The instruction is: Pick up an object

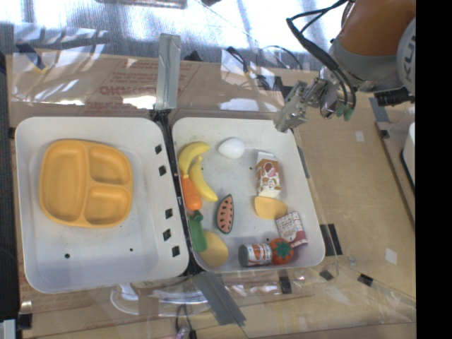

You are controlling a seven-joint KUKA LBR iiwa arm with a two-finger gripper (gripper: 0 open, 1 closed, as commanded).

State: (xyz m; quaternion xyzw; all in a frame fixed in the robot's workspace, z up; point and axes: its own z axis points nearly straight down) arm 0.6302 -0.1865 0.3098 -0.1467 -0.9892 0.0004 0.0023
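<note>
Objects sit in right bin (300,162): egg (231,147), banana (195,169), milk carton (268,176). We see tool (290,114) above bin's far right corner, nothing in it, finger state unclear. Approach step; next we need to descend onto one item.

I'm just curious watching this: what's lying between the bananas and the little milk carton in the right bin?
In the camera view, a white egg lies between the bananas and the milk carton, up toward the bin's far side; lower down, only bare bin floor separates them.
</note>
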